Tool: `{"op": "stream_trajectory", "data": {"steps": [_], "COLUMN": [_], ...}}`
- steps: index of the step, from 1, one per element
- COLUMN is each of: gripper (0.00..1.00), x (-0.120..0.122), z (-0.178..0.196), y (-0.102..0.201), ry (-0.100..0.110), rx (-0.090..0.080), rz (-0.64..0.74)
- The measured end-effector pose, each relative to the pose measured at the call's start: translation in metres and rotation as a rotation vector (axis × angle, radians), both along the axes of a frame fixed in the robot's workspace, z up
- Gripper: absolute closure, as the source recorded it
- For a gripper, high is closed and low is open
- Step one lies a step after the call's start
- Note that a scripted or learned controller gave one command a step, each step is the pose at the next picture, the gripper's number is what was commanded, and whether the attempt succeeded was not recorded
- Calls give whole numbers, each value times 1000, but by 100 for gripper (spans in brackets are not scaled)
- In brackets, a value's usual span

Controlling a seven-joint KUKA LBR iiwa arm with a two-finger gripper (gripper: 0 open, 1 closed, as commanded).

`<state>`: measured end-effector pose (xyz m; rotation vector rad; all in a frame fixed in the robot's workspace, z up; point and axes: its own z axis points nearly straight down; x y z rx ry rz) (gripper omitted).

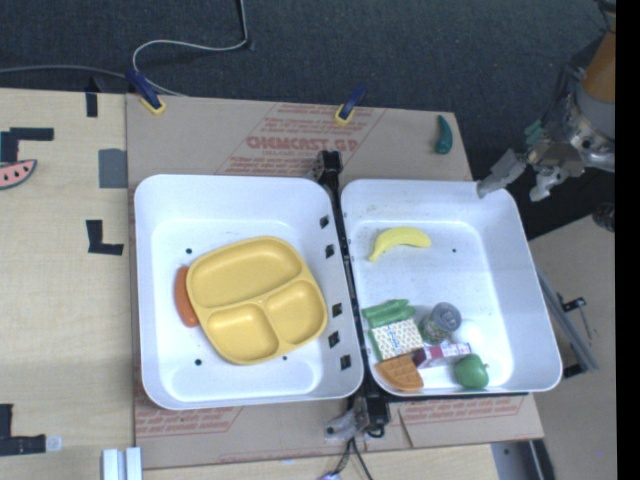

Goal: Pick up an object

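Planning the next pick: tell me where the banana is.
The banana lies alone in the upper part of the right bin, near the divider, above the cluster with the green ball.

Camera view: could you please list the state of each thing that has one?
Gripper: off the right bin's corner, holding nothing.
Yellow tray: flat in left bin, compartments bare.
Banana: lying loose, apart from the rest.
Green ball: resting in right bin's near corner.
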<state>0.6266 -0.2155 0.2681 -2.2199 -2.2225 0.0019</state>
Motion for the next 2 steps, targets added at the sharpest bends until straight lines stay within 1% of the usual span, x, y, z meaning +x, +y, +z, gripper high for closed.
{"op": "stream_trajectory", "data": {"steps": [1,2], "gripper": [0,0], "x": [27,11], "z": [-158,-182], "y": [54,93], "ry": [-4,-2], "rx": [1,-1], "rz": [1,1]}}
